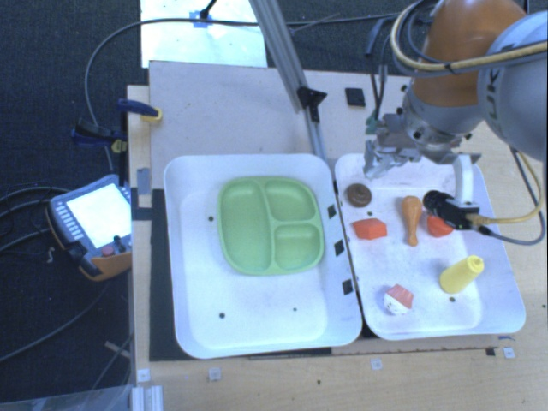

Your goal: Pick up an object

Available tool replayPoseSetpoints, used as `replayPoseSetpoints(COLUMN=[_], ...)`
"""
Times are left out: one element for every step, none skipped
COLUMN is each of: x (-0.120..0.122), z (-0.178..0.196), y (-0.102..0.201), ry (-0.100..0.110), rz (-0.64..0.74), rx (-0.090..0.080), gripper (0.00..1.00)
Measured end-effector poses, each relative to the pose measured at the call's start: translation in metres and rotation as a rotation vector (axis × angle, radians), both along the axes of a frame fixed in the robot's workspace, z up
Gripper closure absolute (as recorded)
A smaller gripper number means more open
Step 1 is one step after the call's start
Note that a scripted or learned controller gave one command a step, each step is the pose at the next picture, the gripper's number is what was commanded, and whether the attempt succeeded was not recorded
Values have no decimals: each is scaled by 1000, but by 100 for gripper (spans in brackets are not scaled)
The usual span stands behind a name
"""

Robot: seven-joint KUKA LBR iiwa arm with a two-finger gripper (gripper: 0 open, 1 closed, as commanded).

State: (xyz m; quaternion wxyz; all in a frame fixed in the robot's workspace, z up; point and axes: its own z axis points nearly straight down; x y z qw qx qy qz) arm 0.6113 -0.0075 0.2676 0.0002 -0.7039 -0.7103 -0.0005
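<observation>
My gripper [383,163] hangs over the back left corner of the right bin [505,311], just behind a brown round disc [358,195]. I see nothing held in it. In the same bin lie an orange-red block [370,229], an orange drumstick-shaped toy [412,218], a red piece [439,226] partly hidden by a black fitting on the arm, a yellow bottle-shaped toy [461,274] and a small red-and-white piece [398,299]. The grey arm with its orange band [467,32] comes in from the upper right.
The left bin [193,306] holds a green divided plate [271,225]. A slanted metal pole [287,50] rises behind the bins. A handheld pendant [92,225] and cables lie on the floor to the left of the bench.
</observation>
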Motion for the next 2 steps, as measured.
replayPoseSetpoints(x=[-22,-43], z=[-23,-26], y=[45,84], ry=[1,2], rz=[0,0], rx=[0,0], gripper=[100,100])
